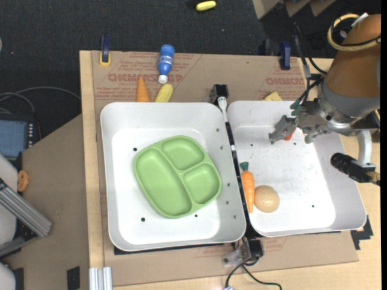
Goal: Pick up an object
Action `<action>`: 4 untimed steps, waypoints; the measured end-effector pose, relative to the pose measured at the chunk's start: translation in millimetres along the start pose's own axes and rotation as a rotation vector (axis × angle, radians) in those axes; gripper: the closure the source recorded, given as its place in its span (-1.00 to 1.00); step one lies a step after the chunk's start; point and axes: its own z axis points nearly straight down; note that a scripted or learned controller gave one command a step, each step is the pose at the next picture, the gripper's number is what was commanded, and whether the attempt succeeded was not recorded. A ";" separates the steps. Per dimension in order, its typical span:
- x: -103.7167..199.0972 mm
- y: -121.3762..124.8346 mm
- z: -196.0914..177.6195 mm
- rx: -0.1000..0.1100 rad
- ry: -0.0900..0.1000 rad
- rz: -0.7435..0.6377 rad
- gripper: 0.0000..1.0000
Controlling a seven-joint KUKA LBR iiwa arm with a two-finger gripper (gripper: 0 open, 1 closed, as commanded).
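My pincer (294, 129) hangs spread and empty over the right bin (338, 219). The carrot (248, 186) lies against its left wall: light, stiff, smooth, so I'd grip across its thick middle.

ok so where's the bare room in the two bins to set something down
Right bin: bare floor right of the carrot and tan ball, below the gripper. Left bin: crowded; the green tray leaves margins along the walls.
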 end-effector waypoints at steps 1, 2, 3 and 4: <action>-49.2 -40.4 112.0 0.010 0.001 0.007 -1.00; 69.3 35.2 29.9 -0.015 0.002 -0.014 -1.00; 23.0 -33.1 -29.7 -0.004 -0.002 0.005 -1.00; -8.2 -87.1 76.8 0.013 0.001 0.006 -1.00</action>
